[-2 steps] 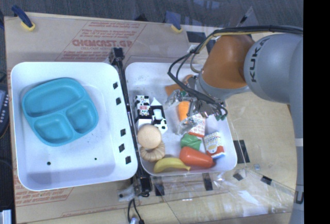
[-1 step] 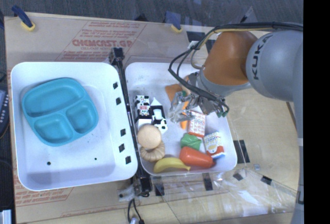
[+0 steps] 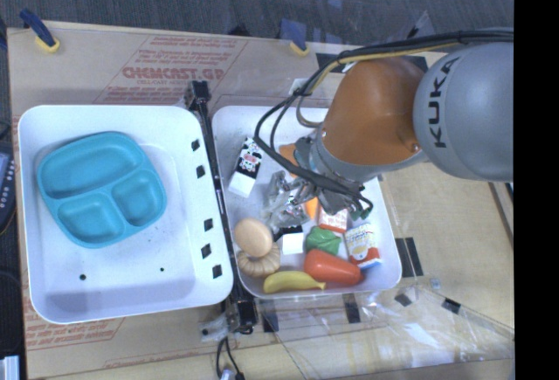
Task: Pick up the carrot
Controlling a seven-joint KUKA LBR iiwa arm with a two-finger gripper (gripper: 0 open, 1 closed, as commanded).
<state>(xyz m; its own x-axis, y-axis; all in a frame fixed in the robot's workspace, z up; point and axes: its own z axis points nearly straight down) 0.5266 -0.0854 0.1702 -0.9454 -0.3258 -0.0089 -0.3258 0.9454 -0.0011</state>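
Observation:
The carrot [image 3: 333, 268] is an orange-red toy with a green leafy top [image 3: 322, 241]. It lies near the front edge of the right bin [image 3: 225, 129], between a banana and a small bottle. My gripper [image 3: 291, 192] hangs below the orange wrist over the middle of that bin, a little behind and to the left of the carrot. It sits low among the cluttered items, and the wrist and cables cover part of it. Nothing can be made out between its tips.
The right bin also holds a yellow banana [image 3: 293, 282], a tan egg-shaped piece [image 3: 253, 238], a beige ring [image 3: 259, 263], a black-and-white carton [image 3: 249, 162] and a small labelled bottle [image 3: 361, 244]. A blue divided plate [image 3: 100, 188] lies in the left bin [image 3: 52, 300].

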